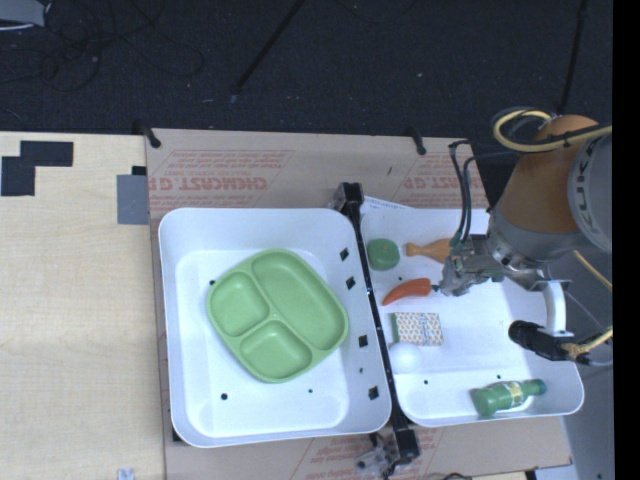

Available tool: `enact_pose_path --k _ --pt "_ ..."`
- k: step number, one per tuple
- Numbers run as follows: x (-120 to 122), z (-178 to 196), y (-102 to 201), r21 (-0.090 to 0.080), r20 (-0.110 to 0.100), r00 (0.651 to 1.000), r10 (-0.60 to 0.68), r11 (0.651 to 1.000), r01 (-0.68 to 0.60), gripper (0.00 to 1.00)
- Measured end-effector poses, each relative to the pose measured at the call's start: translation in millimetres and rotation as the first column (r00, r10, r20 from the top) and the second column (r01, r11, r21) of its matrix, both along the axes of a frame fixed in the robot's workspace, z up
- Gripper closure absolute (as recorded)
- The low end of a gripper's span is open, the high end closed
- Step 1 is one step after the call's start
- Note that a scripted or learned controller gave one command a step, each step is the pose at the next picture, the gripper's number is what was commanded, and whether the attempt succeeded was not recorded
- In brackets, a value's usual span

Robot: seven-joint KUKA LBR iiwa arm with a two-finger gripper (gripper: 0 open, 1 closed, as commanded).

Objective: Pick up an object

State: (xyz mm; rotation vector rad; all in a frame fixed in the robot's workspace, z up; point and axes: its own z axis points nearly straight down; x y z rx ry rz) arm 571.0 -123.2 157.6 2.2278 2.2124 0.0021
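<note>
I'm bringing the gripper [447,286] down at the small orange-red carrot-shaped toy [407,291] lying in the right white bin [560,396]. Can't tell its grip state. I'm centring over the toy before closing, staying off the tan drumstick-shaped toy [428,250].

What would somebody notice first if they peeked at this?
Probably the big green divided plate, lying alone in the left white bin. Next, the grey and orange arm reaching in from the right, its end effector low over the right bin, beside an orange carrot-like toy. A green bottle lies near that bin's front edge.
</note>
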Motion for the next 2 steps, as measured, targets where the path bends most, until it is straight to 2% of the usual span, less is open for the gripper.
enact_pose_path --k 1,2 --pt "4.4 52.2 9.3 0.000 0.000 1.000 0.009 1.000 -0.009 1.00" --pt "4.8 79.2 8.4 0.000 -0.002 1.000 0.008 1.000 -0.008 1.00"
